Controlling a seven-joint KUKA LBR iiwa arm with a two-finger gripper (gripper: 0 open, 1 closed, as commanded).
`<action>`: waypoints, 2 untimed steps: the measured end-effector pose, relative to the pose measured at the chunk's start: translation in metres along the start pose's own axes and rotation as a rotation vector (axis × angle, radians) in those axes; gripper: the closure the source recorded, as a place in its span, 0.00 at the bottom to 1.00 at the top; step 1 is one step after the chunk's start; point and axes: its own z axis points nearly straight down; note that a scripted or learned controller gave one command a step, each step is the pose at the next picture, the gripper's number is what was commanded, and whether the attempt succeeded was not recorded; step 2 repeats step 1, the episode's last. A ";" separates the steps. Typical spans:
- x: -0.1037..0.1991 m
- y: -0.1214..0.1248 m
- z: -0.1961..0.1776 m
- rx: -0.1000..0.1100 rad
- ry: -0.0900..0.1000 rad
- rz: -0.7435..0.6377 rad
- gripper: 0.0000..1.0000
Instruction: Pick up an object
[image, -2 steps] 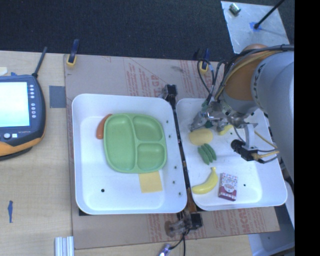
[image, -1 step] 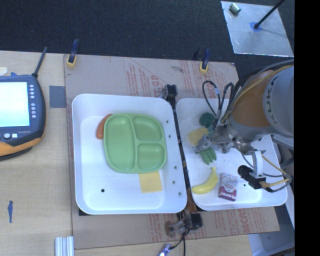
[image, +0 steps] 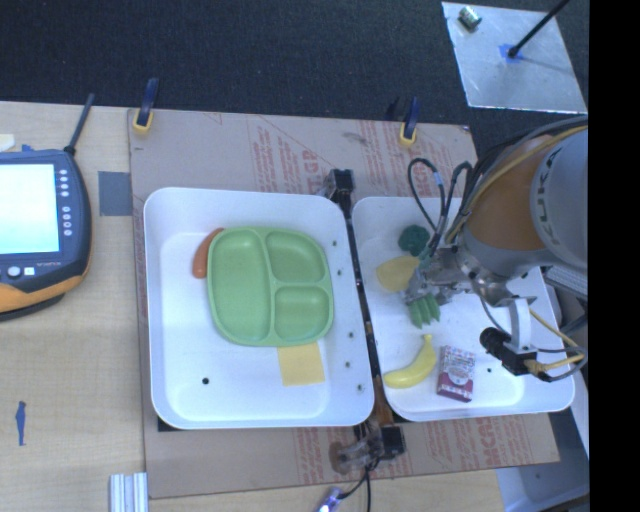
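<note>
Right bin (image: 560, 400): claw (image: 428, 293), grip unclear, directly over green object (image: 424, 310).

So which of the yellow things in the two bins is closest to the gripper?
The pale yellow lump in the right bin, just left of the gripper. The banana lies lower down, and the flat yellow square sits in the left bin.

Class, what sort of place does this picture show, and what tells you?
Probably a robotics lab bench: a grey arm reaching over two white bins of toy food, and a teach pendant at the left.
</note>
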 end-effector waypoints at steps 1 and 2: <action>0.053 -0.003 -0.091 -0.006 0.003 0.003 1.00; 0.053 -0.003 -0.091 -0.006 0.003 0.003 1.00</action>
